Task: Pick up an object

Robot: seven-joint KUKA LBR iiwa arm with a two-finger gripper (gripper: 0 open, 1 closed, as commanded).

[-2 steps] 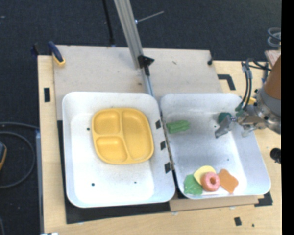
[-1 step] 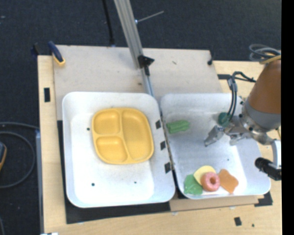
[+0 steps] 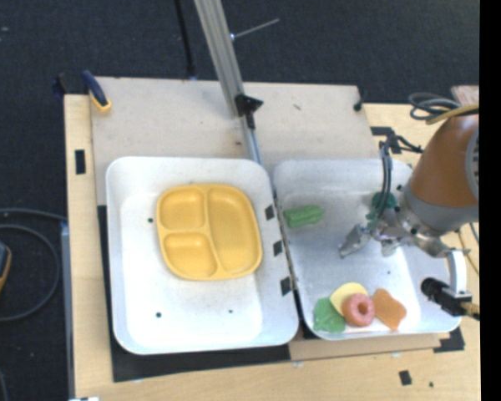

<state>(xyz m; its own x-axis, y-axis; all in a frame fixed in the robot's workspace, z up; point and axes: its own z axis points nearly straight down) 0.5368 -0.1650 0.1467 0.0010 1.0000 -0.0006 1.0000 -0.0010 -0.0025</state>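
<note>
You see two white bins side by side. The left bin point(image 3: 134, 324) holds a yellow divided plate point(image 3: 209, 230) at its centre. In the right bin point(image 3: 317, 178), a green piece point(image 3: 303, 216) lies at ten o'clock, near the left wall. The gripper point(image 3: 361, 241) hovers at centre, fingers spread a little apart, nothing between them. At six o'clock sits a cluster: a green toy point(image 3: 326, 316), a yellow piece point(image 3: 348, 294), a pink donut point(image 3: 359, 310), an orange piece point(image 3: 390, 308).

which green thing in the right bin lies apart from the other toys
The pale green piece near the bin's left wall lies alone; the darker green one sits in the front cluster against the yellow piece.
</note>
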